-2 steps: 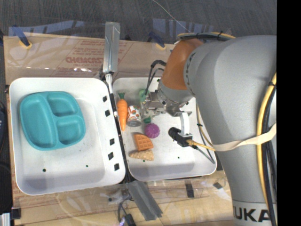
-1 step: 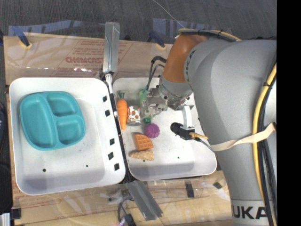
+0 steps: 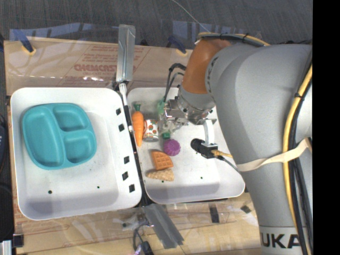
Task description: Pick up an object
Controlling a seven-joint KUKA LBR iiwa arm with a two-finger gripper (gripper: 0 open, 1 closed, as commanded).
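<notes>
Cardboard and grey carpet frame the bench, so start your eye at the left bin [image 3: 32, 195], which carries a teal divided plate [image 3: 58, 134] well away from anything the arm can reach now. Cross the divider and you meet the right bin [image 3: 212, 187], where a carrot [image 3: 138, 127] lies along the left wall, long axis running near-to-far, with a small can [image 3: 151, 129] just beside it. Below sit a purple toy [image 3: 171, 147], a waffle [image 3: 161, 159] and a cracker piece [image 3: 161, 175]. The gripper [image 3: 169, 122] hangs just right of the can and just above the purple toy; whether it is spread or closed, you cannot tell. Your nearest candidates lie immediately to its left and just below it.
</notes>
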